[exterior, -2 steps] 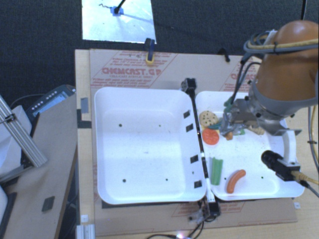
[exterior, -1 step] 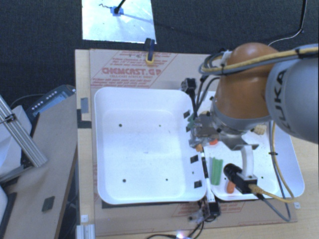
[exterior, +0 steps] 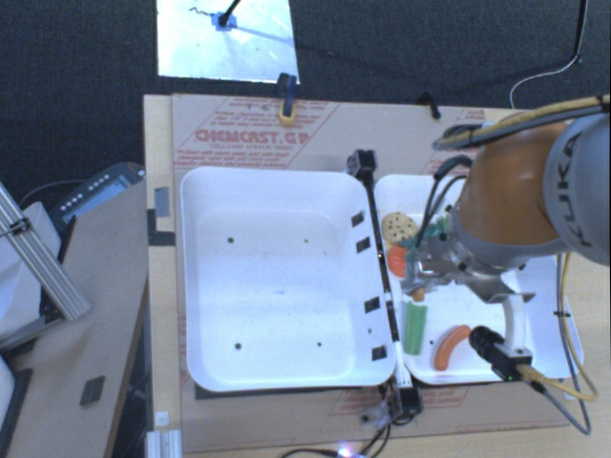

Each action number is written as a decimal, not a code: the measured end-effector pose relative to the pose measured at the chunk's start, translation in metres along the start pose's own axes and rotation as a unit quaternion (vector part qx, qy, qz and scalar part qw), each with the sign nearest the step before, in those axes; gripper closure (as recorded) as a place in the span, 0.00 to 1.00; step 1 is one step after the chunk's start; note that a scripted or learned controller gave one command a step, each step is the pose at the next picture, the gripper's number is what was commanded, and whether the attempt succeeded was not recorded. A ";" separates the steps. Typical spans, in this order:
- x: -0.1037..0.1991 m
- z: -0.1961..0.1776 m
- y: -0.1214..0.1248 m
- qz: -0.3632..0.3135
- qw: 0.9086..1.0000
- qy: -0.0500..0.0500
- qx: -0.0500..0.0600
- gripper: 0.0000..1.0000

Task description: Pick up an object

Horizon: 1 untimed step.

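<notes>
From the camera above, the desk carries two shallow white bins side by side, and the right bin serves as the landmark here. The left bin sits touching its left wall, with a row of black clips along the shared edge. The grey arm, with its orange band, reaches over the right bin from the right side and covers much of its upper half. The end effector hangs low over the bin's left part, pointing down; how far it is open cannot be told, since the wrist hides it, and nothing can be seen in its grasp. Just beside it, toward the bin's upper left, lies a round speckled cookie; a red object lies right below the cookie, partly hidden. A green block lies near the bin's lower left wall, and an orange sausage-shaped object lies just to its right, close to the bin's front edge.
</notes>
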<state>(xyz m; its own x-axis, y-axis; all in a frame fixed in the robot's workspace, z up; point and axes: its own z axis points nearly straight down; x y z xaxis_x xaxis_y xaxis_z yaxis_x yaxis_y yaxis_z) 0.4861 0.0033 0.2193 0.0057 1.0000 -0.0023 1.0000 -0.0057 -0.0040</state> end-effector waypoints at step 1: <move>0.111 -0.096 0.011 -0.009 1.000 0.003 -0.007 1.00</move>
